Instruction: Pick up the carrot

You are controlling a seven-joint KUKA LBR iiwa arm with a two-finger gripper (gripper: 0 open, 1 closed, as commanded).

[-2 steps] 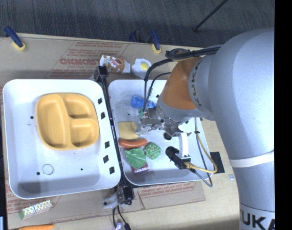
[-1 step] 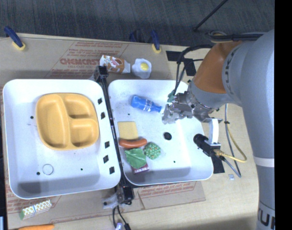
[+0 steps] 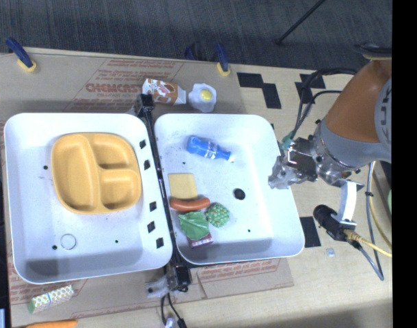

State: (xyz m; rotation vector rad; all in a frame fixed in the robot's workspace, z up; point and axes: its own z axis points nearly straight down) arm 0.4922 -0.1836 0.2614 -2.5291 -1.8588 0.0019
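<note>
My end effector (image 3: 285, 172) hangs just outside the right wall of the right bin (image 3: 258, 149), over the surface (image 3: 318, 265) and about level with the bin's middle. At this slant I cannot tell whether it is set wide or narrow, and nothing shows in its grasp.

The carrot (image 3: 190, 203), which I take to be the orange-red stick, lies to the left of the end effector and slightly nearer. It sits in the right bin's left half, close to the divide between the two bins. Its long axis runs left to right, nearly in line with the way the arm would reach in, so I judge a grasp across its short width calls for the wrist to close near-to-far.

It is crowded. A yellow block (image 3: 182, 184) sits just on its far side, touching or nearly so. A green knobbly ball (image 3: 219, 215) is just beside its right end, and a green packet (image 3: 195, 227) lies against its near side. That ball lies between the end effector and the carrot, so I think a low sideways approach could catch it, and coming in from above looks safer.

Farther back in the same bin lies a blue bottle (image 3: 208, 148), well apart from the carrot. The left bin (image 3: 31, 238) holds a yellow divided plate (image 3: 97, 171).
</note>
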